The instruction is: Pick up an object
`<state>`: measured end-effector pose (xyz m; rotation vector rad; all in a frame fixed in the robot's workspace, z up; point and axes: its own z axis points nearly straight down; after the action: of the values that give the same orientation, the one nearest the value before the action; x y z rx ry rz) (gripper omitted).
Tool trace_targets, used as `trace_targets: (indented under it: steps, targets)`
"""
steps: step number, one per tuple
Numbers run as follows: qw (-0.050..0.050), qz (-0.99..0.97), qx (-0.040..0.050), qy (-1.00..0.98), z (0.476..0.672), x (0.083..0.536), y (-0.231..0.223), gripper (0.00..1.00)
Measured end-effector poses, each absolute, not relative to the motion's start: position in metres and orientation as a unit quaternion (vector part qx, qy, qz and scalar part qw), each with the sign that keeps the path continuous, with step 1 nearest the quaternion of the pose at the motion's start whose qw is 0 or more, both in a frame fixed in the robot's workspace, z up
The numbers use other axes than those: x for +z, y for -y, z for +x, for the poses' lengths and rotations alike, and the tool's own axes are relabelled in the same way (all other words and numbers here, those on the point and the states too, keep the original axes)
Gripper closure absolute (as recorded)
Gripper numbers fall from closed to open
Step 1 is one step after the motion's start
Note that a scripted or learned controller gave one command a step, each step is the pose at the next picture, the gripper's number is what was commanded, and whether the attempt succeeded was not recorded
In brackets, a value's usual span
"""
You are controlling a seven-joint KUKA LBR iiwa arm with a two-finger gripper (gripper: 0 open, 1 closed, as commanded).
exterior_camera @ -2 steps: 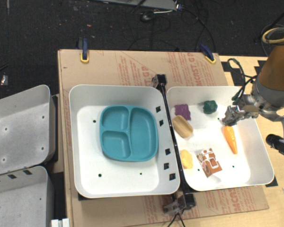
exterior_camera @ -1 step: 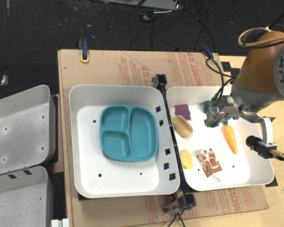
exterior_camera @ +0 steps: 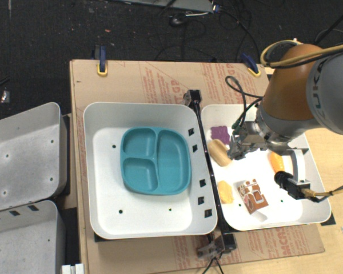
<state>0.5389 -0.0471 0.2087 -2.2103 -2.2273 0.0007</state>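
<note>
My gripper (exterior_camera: 235, 147) hangs low over the left part of the right bin (exterior_camera: 314, 210), reaching in from the right. Its tip is right beside a tan bread-like roll (exterior_camera: 219, 152) and just below a purple block (exterior_camera: 220, 133). Nothing shows between the fingers. Further right lies an orange piece (exterior_camera: 276, 162). At the bin's front lie a yellow piece (exterior_camera: 225, 192) and a brown-and-white patterned packet (exterior_camera: 252, 196).
The left bin (exterior_camera: 103, 210) holds a teal divided plate (exterior_camera: 156, 160). A black divider with clips runs between the bins. Both bins rest on a cardboard sheet (exterior_camera: 137, 79). Grey metal trays (exterior_camera: 23, 153) lie to the far left.
</note>
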Motion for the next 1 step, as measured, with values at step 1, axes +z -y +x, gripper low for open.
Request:
trace_targets:
  steps: [1]
  targets:
    - [0.0,-0.704,-0.0013,0.71,0.5343,0.2228,-0.0102,1.0]
